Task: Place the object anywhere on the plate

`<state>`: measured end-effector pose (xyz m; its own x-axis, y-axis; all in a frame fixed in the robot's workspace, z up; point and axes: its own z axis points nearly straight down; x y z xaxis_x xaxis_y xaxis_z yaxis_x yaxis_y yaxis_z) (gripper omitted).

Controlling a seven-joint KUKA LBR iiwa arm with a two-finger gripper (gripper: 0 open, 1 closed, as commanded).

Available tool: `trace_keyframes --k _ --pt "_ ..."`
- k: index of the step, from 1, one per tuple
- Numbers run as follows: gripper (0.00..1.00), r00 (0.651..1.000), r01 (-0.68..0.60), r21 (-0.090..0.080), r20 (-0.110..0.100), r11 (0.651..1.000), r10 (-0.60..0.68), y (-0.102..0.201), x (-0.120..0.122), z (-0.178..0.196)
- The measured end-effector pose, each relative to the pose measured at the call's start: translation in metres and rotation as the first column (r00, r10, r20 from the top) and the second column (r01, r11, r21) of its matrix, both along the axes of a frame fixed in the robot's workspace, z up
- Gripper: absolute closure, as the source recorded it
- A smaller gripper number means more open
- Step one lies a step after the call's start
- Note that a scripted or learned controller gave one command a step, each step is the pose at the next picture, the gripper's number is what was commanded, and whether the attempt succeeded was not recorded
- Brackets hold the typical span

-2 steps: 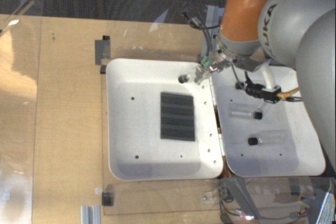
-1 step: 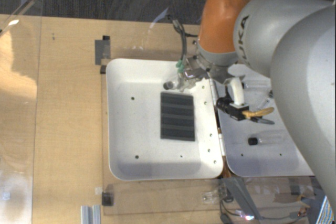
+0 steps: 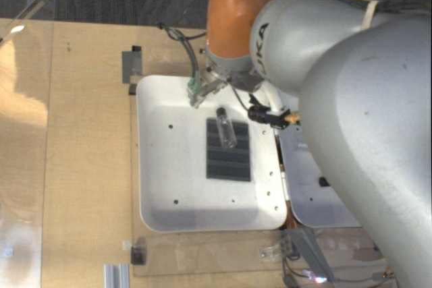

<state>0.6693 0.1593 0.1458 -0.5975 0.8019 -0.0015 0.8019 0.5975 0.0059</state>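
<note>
The gripper (image 3: 196,96) hangs over the far edge of the left bin (image 3: 158,172), under the arm's orange band (image 3: 229,13). Its tip is small and partly lost against the white wall, so whether the fingers are spread or closed cannot be told, and nothing can be seen between them.

Just in front of the gripper and slightly toward the arm's side lies the plate (image 3: 228,157), a dark ribbed rectangular slab flat on the bin floor. On the plate's near end, closest to the gripper, rests the object (image 3: 225,128), a small clear vial-like piece with a dark cap. It lies on its side, pointing roughly along the ribs. Since it sits within the plate's outline and apart from the gripper, the placement looks to be done; the ribs probably keep the round body from rolling off sideways.

Further toward the arm's side of the gripper, a black cable fitting with an orange tip (image 3: 273,117) juts from the wrist above the gap between the bins. The right bin (image 3: 310,202) sits beyond it, largely covered by the grey arm (image 3: 351,98). Nothing stands between gripper and plate. The bin's raised wall right under the gripper is the one thing a low sweep could catch.
</note>
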Motion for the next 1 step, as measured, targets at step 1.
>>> trace_keyframes --k 1 --pt "1.0 0.999 0.045 0.002 0.006 0.999 -0.045 0.051 -0.0012 0.1487"
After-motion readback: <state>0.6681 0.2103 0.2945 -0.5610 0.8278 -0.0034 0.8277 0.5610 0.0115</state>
